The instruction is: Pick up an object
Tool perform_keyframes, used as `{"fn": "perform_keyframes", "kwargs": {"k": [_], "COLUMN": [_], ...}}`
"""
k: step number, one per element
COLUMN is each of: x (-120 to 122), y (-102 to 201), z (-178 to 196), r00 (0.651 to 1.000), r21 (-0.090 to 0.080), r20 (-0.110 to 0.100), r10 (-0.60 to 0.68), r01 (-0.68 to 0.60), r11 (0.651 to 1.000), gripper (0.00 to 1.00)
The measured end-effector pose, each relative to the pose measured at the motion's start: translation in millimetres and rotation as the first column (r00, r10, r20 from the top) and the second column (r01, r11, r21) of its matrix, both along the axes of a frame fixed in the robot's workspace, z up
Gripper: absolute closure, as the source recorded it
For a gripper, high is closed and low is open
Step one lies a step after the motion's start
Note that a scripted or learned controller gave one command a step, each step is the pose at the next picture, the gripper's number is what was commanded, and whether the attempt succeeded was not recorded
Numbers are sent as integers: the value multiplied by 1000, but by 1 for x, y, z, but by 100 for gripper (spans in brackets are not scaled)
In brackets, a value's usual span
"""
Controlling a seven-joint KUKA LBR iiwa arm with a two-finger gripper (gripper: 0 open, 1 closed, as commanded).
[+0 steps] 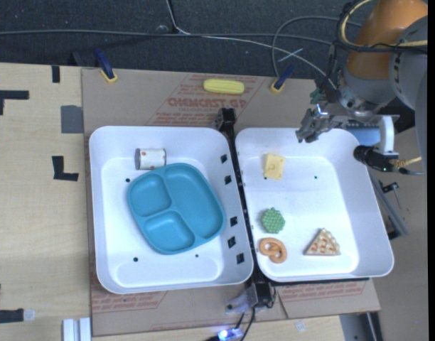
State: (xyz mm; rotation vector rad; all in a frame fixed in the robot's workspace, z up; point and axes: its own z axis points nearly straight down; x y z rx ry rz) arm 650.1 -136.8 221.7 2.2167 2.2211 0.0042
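Note:
The right bin (pixel 352 190) holds a yellow cheese wedge (pixel 274 166), a green bumpy ball (pixel 273 220), a pretzel (pixel 272 249) and a pizza slice (pixel 322 244). My gripper (pixel 311 129) hangs above the bin's back edge, to the right of the cheese wedge and apart from it. Nothing shows between its fingers.
The left bin (pixel 107 190) carries a blue divided plate (pixel 175 207) and a small white can (pixel 151 158) lying at its back. A yellow banana-like piece (pixel 224 86) rests on the cardboard behind the bins. Two clamps (pixel 106 68) hold the cardboard's far edge.

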Motion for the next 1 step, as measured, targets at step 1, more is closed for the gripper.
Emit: {"fn": "perform_keyframes", "kwargs": {"k": [1], "x": [0], "y": [0], "z": [20], "r00": [1000], "r21": [1], "r20": [-3], "r10": [0], "r01": [0], "r11": [1000], "gripper": [100]}}
